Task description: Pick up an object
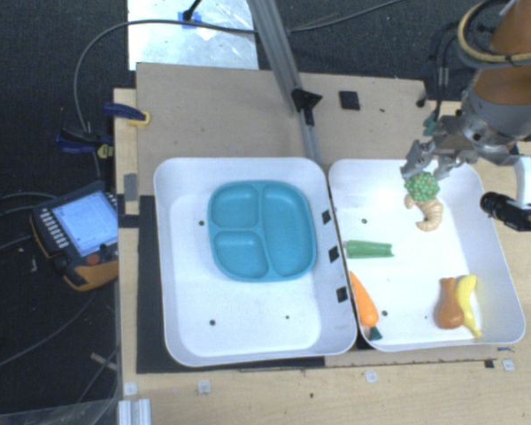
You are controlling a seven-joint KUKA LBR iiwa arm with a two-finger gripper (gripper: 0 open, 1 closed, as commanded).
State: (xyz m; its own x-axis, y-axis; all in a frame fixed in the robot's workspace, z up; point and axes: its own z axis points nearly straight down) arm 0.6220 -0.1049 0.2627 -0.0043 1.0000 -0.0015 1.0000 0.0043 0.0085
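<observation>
Two white bins sit side by side on the table. Over the right bin [500, 264], the end effector [427, 168] is clamped on a toy broccoli [421, 186], which hangs just above a tan croissant-like toy [427, 212]. The grasp looks made; clearing the lift is left. A green pod [369, 250], a carrot [363, 299] and a banana [465, 301] lie nearby. A blue divided plate [262, 229] rests in the left bin [186, 326].

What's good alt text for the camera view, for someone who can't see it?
The gripper hangs over the right bin with a broccoli between its fingers, right above a croissant. The same bin holds a green bean, a carrot and a banana; the left bin holds a blue divided plate.
</observation>
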